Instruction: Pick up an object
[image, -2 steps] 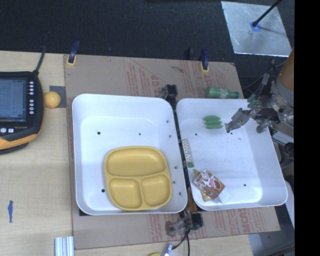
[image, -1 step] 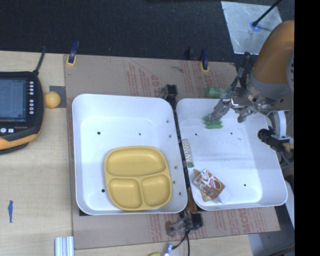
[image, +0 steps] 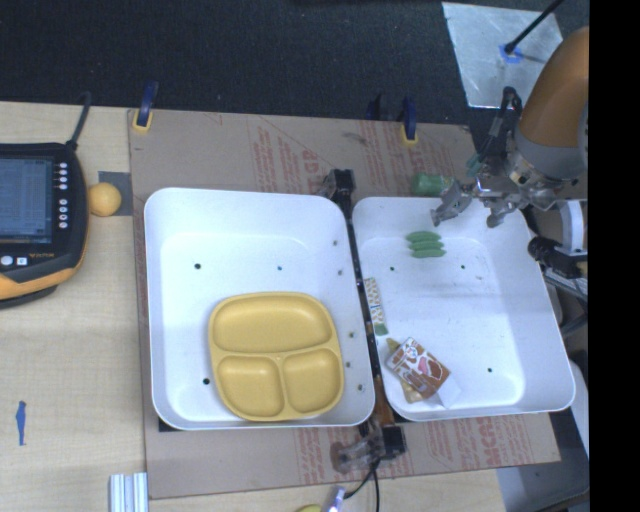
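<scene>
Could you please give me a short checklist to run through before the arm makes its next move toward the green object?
1. Gripper open, nothing between its fingers: ok.
2. Green object lying in the right bin, apart from its walls: ok.
3. Gripper directly over the green object: not ok, it sits up and to the right of it in the camera view.
4. Snack packet clear of the approach, near the bin's front left: ok.
5. Gripper height above the bin floor: cannot tell.
</scene>
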